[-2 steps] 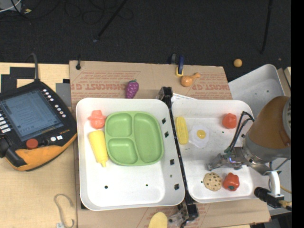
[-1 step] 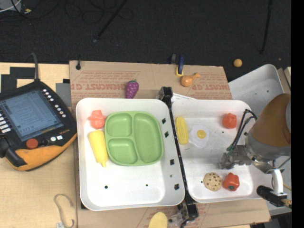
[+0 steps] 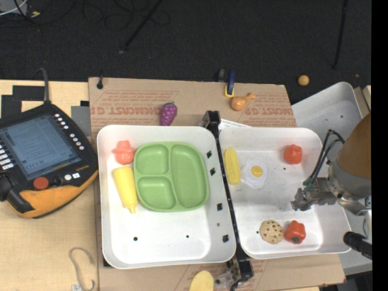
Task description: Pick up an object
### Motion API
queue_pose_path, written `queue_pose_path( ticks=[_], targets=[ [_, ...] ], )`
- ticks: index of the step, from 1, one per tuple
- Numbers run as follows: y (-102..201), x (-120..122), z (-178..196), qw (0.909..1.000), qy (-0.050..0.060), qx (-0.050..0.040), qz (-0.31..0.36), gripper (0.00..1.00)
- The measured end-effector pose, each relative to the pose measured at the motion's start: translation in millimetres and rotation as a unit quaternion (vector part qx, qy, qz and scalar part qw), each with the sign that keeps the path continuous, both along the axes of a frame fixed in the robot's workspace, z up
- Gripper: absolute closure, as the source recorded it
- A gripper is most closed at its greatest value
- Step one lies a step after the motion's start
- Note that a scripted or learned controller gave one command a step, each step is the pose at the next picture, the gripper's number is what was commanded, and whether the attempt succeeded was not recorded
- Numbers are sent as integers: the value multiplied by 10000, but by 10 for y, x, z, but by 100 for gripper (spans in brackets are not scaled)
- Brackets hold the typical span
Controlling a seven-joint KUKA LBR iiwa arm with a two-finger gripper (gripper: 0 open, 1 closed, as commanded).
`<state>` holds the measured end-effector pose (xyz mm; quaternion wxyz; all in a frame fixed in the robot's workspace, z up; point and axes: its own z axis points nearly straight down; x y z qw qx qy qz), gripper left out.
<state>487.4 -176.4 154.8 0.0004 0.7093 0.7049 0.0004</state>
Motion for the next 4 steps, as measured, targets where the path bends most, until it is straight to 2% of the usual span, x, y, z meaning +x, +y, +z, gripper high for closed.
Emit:
queue_pose_path(
  ticks=[2, 3, 4],
  targets=[
    [-11, -20, 744, 10000, -2, 0, 30, 100],
    [569, 15, 651, 10000, 22, 15, 51, 100],
    [1113, 38, 756, 10000, 14, 13, 54, 100]
  ],
)
